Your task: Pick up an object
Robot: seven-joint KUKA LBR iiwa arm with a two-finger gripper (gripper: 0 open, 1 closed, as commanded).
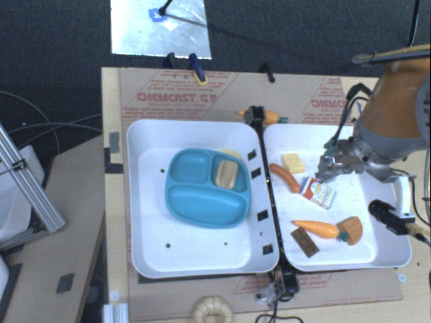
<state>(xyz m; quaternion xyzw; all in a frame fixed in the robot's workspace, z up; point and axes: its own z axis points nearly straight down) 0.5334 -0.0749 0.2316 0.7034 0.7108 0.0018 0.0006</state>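
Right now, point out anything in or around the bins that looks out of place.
A yellow toy lies outside the bins, wedged behind the black clamp at the divider's far end. A pale ring sits off the board's near edge.

Open floor right of blue tray (205,197)

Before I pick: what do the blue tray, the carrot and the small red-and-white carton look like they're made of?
Blue tray: looks like moulded plastic, smooth with a soft sheen and rounded compartment walls.
Carrot: probably plastic toy food, with uniform orange colour and a slight gloss; rubber is possible.
Red-and-white carton: seems to be printed card or thin plastic, flat-faced with sharp edges; too small to tell which.
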